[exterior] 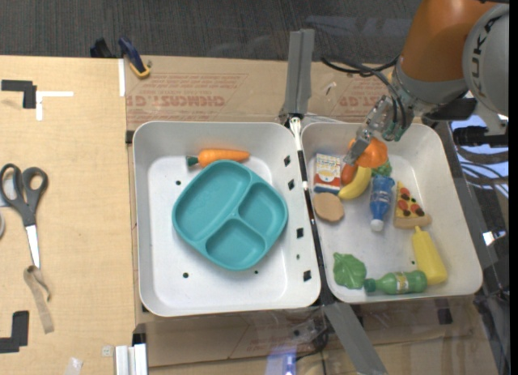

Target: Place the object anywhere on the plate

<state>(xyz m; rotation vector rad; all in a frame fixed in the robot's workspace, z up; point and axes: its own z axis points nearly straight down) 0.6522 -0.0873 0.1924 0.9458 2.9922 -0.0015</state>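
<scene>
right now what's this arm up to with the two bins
The arm has reached into the right bin from the right, with its hand low over a cluster of toy food: an orange piece, a banana and a small carton. Whether it has gripped anything is unclear. The teal plate in the left bin has nothing on it, with a carrot lying just beyond its far edge.
</scene>
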